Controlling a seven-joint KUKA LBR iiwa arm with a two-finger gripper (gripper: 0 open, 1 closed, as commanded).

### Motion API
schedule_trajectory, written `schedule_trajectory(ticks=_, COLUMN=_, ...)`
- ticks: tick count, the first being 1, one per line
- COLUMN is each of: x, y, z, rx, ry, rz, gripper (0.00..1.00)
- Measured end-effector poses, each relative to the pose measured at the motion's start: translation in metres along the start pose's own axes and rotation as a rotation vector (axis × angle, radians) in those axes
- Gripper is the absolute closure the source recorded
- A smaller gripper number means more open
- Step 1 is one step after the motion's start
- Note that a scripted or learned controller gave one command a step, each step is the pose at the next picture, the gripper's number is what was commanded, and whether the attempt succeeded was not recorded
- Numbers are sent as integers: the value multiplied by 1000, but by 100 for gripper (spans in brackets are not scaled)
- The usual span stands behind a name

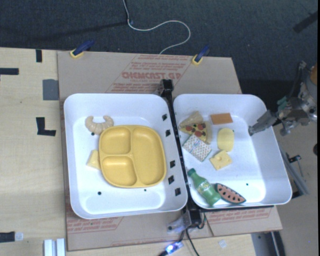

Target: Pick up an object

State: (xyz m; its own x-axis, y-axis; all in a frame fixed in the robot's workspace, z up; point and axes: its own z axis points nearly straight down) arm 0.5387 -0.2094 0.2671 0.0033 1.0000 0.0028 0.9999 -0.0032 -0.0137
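Gripper (258, 127) hardware hung over the right rim of the right bin, its dark fingers reaching toward the bin's upper right corner; whether those fingers were spread or closed could not be told from this angle, and nothing showed between them.

Starting at the left, the left bin (77, 143) held a yellow divided plate (132, 156) with three compartments, lying flat near the bin's middle. A tan croissant toy (98, 123) lay just above the plate's upper left edge, and a pale yellow wedge (93, 159) lay tucked against the plate's left side, partly under its rim.

Across the black clips joining the two bins, the right bin (266, 169) held the loose objects, all well apart from the gripper. A pizza slice toy (196, 125) lay near the upper left, with a white patterned square (197, 148) just below it. An orange rectangular block (221, 118) lay to the right of the pizza slice, a pale yellow rounded piece (226, 139) below that, and a cheese wedge (220, 160) lower still. Along the bottom left, a green bottle (203, 187) lay tilted on its side, touching a watermelon slice (230, 193) to its right.

Both bins rested on a cardboard sheet (149, 73) held by blue-and-yellow clamps.
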Motion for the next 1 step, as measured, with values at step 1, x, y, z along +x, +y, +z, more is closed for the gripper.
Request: schedule_trajectory(ticks=1, x=1, y=2, z=-7, rx=-12, ry=-3, rz=-4, gripper=0)
